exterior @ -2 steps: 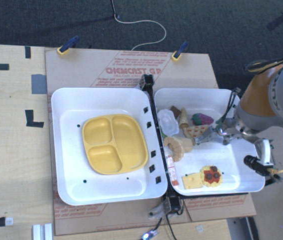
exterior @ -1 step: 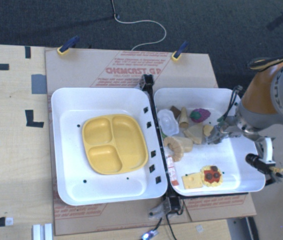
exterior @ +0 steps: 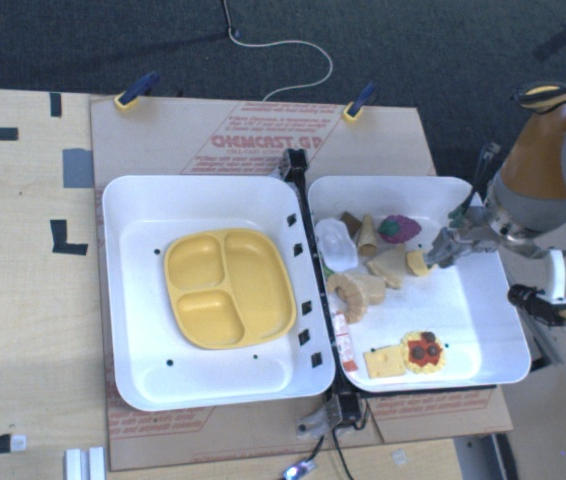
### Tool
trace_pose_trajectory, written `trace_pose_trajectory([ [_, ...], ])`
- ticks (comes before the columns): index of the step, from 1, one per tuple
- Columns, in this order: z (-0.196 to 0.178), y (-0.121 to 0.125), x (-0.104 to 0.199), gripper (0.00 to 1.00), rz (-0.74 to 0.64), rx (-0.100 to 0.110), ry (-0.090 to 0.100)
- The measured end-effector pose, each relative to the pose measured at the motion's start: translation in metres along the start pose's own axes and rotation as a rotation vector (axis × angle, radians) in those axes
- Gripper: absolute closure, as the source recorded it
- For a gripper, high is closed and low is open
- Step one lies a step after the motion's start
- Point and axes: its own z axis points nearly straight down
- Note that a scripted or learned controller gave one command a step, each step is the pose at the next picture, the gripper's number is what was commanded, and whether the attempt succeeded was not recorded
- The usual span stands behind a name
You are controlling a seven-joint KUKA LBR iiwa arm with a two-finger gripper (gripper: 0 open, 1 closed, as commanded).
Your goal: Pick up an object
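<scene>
A yellow 3-compartment plate (exterior: 230,289) lies in the left bin (exterior: 133,218), mid-frame; 2 clamps (exterior: 136,89) grip the cardboard's (exterior: 263,138) top edge.

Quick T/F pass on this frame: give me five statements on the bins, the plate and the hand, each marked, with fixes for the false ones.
1. The yellow divided plate lies in the left bin. True.
2. The plate has two compartments. False: three.
3. The hand is over the right bin. True.
4. The pizza slice toy sits at the right bin's far edge. False: it lies near the front edge.
5. The purple toy lies on the plate. False: it is in the right bin.
</scene>
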Motion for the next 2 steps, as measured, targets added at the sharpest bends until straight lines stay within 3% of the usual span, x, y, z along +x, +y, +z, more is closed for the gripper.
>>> trace_pose_trajectory([
  [1, -0.050, -0.003, 0.010, 1.00, 0.000, 0.000, 0.000],
  [2, -0.069, -0.002, 0.011, 1.00, 0.000, 0.002, 0.001],
])
